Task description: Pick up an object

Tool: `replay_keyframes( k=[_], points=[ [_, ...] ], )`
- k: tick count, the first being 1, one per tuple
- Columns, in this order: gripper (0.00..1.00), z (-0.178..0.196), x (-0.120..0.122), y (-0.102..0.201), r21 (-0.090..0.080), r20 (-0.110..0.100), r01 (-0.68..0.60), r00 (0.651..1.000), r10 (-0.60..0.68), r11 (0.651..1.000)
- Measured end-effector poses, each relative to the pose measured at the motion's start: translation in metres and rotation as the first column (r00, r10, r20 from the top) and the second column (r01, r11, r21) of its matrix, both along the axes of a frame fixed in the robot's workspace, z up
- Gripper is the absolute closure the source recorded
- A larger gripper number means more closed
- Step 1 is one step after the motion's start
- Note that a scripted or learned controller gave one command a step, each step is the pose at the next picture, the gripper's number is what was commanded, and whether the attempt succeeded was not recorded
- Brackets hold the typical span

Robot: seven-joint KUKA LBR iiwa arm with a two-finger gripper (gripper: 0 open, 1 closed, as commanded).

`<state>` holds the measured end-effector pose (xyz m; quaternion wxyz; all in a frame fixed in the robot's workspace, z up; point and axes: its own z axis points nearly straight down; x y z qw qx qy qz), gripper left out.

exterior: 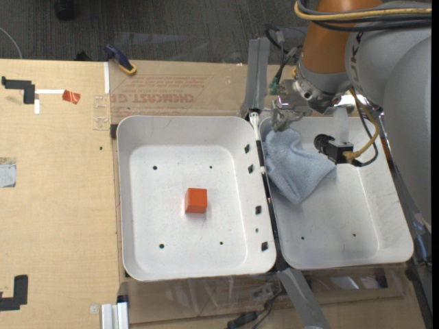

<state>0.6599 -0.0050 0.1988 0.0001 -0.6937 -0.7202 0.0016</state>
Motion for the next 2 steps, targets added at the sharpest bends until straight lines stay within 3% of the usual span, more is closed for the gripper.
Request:
replay_keyframes(
  k=[2],
  points=[
    [1.0, 0.0163, 0.0016, -0.0021, -0.003, 0.0, 0.001, 1.0, -0.001, 1.0]
  ],
)
